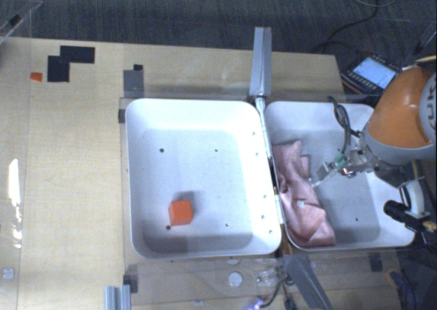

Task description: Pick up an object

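The gripper [326, 171] hangs low in the right bin [355, 114], just beside the pink cloth [300, 196], likely lined up to grab it. I cannot tell how wide it is. An orange block [181, 212] sits well apart, in the other bin.

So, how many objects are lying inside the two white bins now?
2. An orange block lies in the left bin, toward its near left corner. A pink cloth lies along the left side of the right bin. The cloth may hide something beneath.
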Controlling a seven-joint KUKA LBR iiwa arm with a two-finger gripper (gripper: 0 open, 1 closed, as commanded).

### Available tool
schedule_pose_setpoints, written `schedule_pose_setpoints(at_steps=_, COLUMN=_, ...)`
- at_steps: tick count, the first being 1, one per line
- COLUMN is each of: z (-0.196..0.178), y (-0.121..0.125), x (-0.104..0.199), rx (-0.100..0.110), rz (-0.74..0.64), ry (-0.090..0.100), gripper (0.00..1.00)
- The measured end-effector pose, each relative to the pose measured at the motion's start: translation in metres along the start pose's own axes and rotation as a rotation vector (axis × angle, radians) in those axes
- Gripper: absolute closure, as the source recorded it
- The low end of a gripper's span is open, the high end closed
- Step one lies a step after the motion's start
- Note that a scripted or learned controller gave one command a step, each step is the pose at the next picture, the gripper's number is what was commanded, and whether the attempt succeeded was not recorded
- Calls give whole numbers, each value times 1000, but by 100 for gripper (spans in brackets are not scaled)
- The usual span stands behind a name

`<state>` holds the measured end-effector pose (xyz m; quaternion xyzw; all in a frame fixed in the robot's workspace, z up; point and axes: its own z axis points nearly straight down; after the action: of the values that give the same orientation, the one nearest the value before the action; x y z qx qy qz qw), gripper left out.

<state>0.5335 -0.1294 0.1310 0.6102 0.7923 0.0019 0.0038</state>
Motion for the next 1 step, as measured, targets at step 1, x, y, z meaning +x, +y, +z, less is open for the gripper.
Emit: schedule_pose_setpoints(at_steps=1, z=40, y=55, x=24, rx=-10, rz=-15, ry=-2, gripper=0)
